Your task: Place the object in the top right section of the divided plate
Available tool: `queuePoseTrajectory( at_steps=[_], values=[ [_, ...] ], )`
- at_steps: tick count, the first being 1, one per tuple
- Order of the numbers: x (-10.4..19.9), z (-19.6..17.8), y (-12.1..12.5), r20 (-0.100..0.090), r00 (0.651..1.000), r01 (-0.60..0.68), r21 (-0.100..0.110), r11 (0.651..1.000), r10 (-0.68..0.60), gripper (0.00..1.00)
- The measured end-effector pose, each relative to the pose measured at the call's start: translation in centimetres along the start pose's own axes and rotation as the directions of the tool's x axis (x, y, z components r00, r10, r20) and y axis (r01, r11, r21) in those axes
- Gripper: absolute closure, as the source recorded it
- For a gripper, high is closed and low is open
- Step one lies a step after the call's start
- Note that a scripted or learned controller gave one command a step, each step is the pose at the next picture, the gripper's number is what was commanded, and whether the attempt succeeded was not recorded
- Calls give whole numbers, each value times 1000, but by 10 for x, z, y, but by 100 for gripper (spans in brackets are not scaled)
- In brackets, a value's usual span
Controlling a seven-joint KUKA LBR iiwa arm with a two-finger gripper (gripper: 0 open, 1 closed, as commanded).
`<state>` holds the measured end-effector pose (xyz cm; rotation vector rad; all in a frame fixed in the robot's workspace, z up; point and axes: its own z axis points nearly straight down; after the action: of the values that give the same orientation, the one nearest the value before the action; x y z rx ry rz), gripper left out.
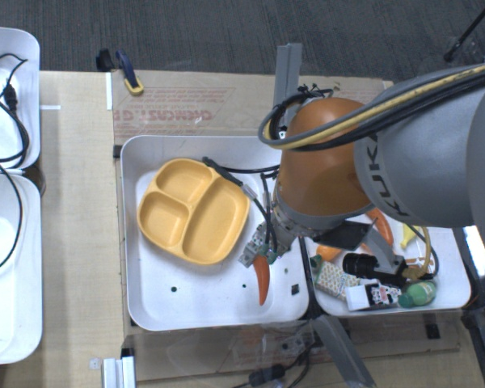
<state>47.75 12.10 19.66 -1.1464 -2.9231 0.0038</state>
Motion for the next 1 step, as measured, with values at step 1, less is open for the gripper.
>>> queuePoseTrajectory(
  at_steps=[1],
  values=[
    [24,-78,56,2,993,116,-2,993,-116,100]
  ],
)
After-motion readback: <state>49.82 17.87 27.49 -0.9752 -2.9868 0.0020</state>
